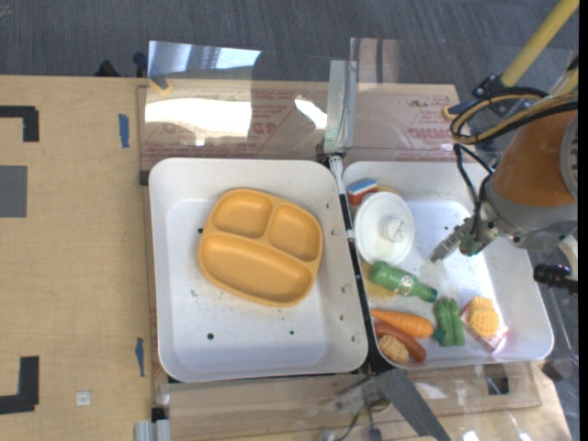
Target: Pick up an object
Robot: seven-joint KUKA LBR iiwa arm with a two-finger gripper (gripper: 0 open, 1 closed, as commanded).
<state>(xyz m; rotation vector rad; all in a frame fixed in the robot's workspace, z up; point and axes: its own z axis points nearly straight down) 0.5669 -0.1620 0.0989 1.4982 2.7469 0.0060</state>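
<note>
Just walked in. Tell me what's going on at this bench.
The robot arm reaches into the right bin, its gripper low beside a white lid and above a green bottle. It holds nothing. Toy carrot, corn and green beans lie nearby. The left bin has an orange divided plate.

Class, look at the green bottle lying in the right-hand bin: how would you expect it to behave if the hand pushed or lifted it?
The green bottle lies on its side and looks rounded, so a push would probably roll it. Its surface seems smooth and glossy, so it may slip in a grip. It looks like a small plastic toy, likely light and stiff.
</note>
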